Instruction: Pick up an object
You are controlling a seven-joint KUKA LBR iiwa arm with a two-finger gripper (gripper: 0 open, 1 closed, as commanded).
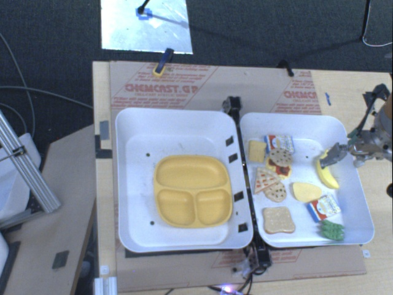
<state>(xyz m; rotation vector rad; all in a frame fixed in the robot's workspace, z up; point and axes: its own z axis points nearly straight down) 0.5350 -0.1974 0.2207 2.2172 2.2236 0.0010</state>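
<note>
Task thing: I see no single target named; nearest the tool is a toy banana, lying along the right side of the right bin.
Tool: tool reaches in from the right edge, tip low over the upper end of the banana; I cannot tell whether it touches it.
Tool state: I cannot tell whether it is wide or narrow; nothing seen between the tips.
Arm: I only see the wrist end at the right edge, grey hardware with cabling.
Right bin, centre: yellow cheese wedge just left of the banana's lower end; cracker triangles and a chocolate-chip cookie near the middle.
Right bin, top: yellow cheese block, a second cookie, a small red-white-blue packet behind them.
Right bin, bottom: toast slice, a second small packet, green leafy piece in the lower right corner.
Left bin: left bin holds a yellow divided tray with three compartments, sitting about centre.
Desk: desk carries both bins side by side, touching along a black divider; cardboard sheet printed in red under them.
Beyond: silver sheet on dark floor above the desk.
</note>
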